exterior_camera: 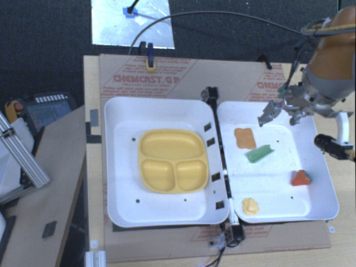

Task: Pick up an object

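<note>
gripper: over right bin far edge, fingers apart, holding nothing | orange piece, green piece (touching) mid-bin | red piece right edge | yellow piece near-left corner | left bin: yellow tray

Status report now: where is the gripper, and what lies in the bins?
Gripper above right bin's far edge, holding nothing. Orange piece and green piece nearest it. Path looks clear.

From my remote console: dark carpet surrounds the wooden bench, a shiny metal sheet behind it, a beige side table left.
</note>
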{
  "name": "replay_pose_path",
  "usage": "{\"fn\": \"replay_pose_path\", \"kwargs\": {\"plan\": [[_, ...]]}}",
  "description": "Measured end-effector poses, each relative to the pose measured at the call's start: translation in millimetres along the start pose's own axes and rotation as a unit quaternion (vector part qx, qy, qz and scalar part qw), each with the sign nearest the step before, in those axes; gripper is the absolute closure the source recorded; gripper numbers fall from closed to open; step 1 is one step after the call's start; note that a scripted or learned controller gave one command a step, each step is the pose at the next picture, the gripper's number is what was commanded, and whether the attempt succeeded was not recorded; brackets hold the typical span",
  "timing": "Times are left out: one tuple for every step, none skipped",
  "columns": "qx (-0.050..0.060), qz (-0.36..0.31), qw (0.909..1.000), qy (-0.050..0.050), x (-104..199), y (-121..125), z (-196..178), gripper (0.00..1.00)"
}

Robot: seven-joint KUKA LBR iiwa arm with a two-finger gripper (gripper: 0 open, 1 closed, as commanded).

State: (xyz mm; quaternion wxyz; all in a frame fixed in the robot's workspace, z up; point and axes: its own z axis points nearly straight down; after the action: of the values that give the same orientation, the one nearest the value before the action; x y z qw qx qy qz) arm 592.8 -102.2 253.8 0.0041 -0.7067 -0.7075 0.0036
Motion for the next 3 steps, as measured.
{"fn": "replay_pose_path", "kwargs": {"plan": [[-0.006, -0.001, 1.0, -0.001, 0, 2, -7, 0.0], [-0.006, 0.0, 1.0, 0.0, -3, -2, 52, 0.0], [-0.006, 0.0, 1.0, 0.0, -11, -7, 103, 0.0]]}}
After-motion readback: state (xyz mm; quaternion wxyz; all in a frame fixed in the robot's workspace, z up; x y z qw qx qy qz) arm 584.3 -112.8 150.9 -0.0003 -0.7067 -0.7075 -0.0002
